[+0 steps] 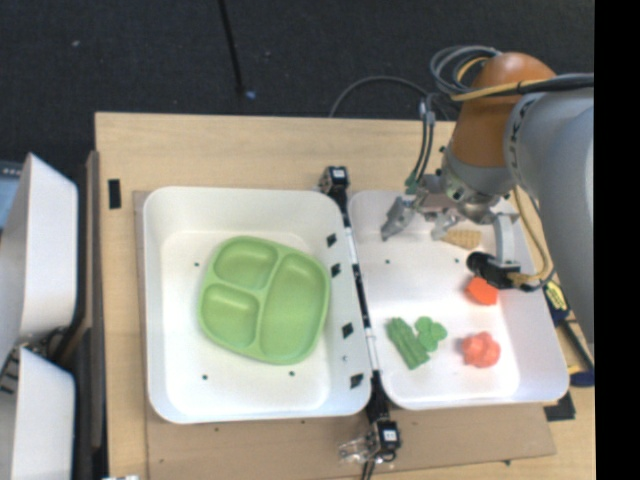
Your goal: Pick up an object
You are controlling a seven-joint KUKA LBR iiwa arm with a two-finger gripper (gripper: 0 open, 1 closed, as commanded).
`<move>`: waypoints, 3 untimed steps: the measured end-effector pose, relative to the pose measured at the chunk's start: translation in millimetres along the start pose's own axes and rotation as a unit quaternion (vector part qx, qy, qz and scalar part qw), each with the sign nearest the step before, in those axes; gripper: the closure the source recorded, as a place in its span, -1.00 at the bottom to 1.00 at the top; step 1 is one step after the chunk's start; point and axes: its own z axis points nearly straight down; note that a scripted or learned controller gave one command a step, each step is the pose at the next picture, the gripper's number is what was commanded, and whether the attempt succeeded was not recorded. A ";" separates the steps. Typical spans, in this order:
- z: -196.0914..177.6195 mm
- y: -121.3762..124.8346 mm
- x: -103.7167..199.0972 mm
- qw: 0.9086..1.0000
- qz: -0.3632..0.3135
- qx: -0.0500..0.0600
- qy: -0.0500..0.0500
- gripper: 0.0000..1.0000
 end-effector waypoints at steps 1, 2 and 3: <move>-14.5 1.8 -0.4 1.000 0.000 -0.003 0.000 1.00; -70.5 -6.0 -6.5 1.000 0.001 -0.004 0.000 1.00; -75.2 -5.2 -7.1 1.000 0.001 -0.002 0.001 1.00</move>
